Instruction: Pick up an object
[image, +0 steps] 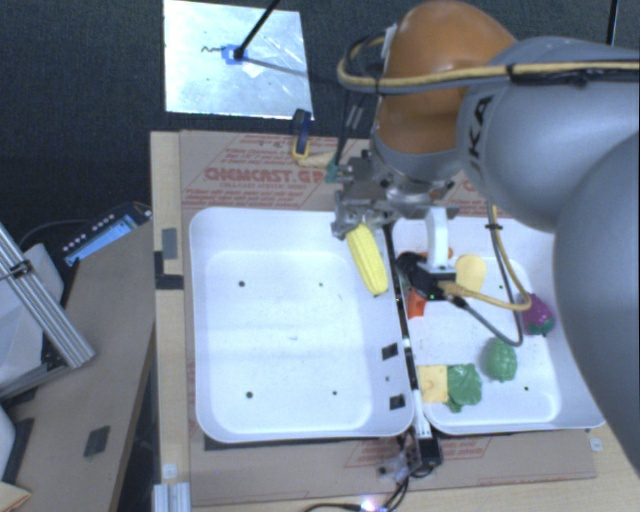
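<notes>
Item: yellow corn cob, tilted, hanging under the gripper above the left bin's right edge. Its top end sits up in the jaws, which look closed on it; the fingers themselves are hard to make out. Right bin, partly hidden by the arm: green pieces, yellow block, purple piece, pale yellow piece.

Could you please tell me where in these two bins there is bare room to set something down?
The shallow white left bin has bare floor, bordered by its rim and the yellow plastic corn cob. The white right bin is crowded: green toy vegetables, a purple piece.
</notes>
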